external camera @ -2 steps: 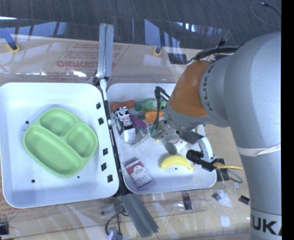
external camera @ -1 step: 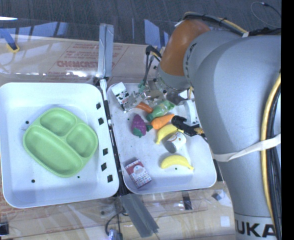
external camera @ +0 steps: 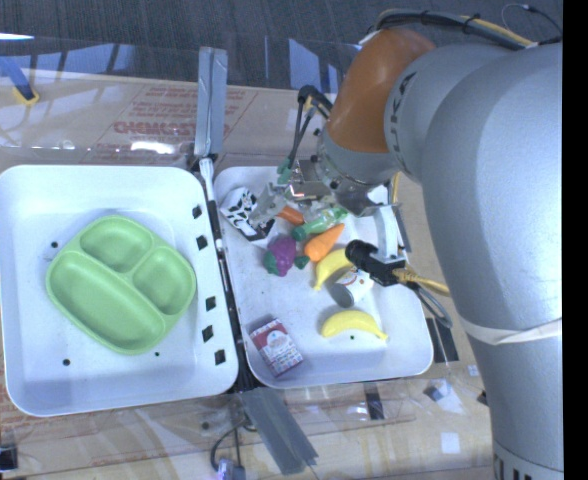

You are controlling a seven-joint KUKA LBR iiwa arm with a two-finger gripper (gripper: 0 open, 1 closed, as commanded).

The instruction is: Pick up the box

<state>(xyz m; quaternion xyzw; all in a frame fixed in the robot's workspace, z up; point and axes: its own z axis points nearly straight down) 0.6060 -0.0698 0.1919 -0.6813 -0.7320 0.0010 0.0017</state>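
Hovering at the far edge of the right bin (external camera: 414,353), my gripper (external camera: 292,190), finger state indiscernible, should cross the toys to the box (external camera: 276,347) at the near-left corner, descending squarely.

Green plate (external camera: 122,284), banana (external camera: 352,324), carrot (external camera: 323,243)

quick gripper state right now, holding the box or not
Gripper: low over the far end of the right bin among the toy food; whether it is open or shut cannot be told. The box lies untouched at the bin's near edge.
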